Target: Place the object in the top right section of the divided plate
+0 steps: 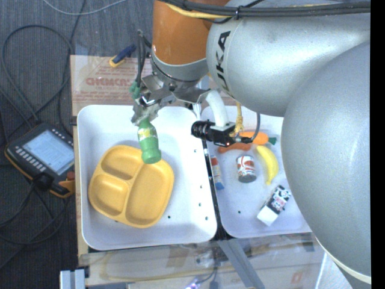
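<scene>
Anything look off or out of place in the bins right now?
Nothing looks spilled or broken. The green bottle hangs tilted at the pincer, its lower end over the yellow divided plate's upper edge. In the right bin, the can, banana and small carton lie loosely scattered.

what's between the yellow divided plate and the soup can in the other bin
In the camera view, the bins' white walls and a marker-like pen lie between the plate and the can.

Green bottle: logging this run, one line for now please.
gripper: holding green bottle | above yellow divided plate top edge | left bin
</scene>
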You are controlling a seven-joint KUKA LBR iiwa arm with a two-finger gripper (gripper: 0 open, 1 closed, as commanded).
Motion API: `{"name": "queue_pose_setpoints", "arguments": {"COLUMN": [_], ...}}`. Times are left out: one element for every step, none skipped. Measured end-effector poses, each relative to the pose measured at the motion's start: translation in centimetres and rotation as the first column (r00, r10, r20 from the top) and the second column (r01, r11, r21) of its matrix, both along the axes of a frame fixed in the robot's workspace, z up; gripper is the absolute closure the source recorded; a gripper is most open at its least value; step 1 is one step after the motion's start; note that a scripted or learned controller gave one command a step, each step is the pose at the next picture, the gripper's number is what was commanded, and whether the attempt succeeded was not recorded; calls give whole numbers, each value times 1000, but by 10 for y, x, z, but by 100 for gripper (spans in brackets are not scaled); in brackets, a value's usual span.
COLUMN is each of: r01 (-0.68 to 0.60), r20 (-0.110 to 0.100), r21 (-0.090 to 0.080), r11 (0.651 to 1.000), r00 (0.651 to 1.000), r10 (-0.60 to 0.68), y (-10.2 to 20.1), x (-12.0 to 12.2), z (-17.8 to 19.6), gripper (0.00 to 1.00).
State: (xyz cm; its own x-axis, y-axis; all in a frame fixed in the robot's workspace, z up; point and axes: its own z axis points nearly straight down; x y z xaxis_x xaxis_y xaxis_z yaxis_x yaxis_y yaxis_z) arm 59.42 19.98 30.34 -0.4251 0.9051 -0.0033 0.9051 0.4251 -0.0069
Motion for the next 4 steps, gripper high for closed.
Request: {"name": "queue_pose_setpoints", "arguments": {"r01": [47,516,668,388], "r20": [-2,2,3,2], "r21": [0,-4,-5,-1], "r11": [999,856,744,922], "r00": [999,856,744,922], "r10": [-47,-516,-668,-388], "y": [-26,-8,-54,-108], "x": [-71,-57,-88,-85], "z": [-11,-2,-5,76], "gripper": [100,100,100,100]}}
